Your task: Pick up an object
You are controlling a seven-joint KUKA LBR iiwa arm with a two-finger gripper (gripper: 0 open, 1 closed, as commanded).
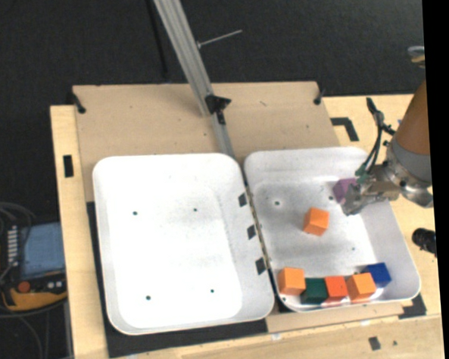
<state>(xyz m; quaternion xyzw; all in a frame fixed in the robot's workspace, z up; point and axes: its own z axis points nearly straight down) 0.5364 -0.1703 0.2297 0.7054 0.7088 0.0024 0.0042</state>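
My gripper [354, 199] hangs low over the right part of the right bin [285, 171], coming in from the right edge. A small purple block [343, 188] lies right against its left tip, partly covered by it. An orange cube [316, 221] sits alone in the middle of that bin, a short way down and left of the gripper. Along the bin's near wall stands a row of blocks: orange [292, 279], green [315, 289], two more orange [336, 286] [361, 284] and blue [378, 273].
The left bin [171, 239] lies beside the right one, and black clips [252, 230] sit along the seam between them. A slanted metal rail [195, 70] rises from behind the bins. Cables and a blue box [39, 251] lie off the bench's left side.
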